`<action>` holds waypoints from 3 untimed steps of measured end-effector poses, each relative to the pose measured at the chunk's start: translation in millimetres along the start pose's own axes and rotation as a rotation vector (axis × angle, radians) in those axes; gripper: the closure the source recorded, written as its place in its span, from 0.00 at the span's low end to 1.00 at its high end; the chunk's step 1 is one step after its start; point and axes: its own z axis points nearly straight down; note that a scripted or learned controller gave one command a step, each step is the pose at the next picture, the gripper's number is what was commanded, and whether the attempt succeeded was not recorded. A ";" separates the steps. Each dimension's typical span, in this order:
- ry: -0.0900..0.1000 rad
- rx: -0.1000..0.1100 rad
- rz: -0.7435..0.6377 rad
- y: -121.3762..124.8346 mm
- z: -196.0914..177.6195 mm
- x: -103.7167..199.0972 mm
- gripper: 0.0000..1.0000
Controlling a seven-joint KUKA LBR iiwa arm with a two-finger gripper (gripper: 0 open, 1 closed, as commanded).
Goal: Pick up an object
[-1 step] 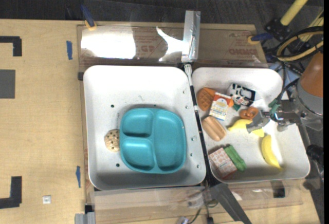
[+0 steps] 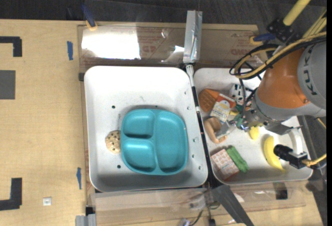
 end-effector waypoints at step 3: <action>0.073 0.127 0.177 89.6 1.9 -73.4 1.00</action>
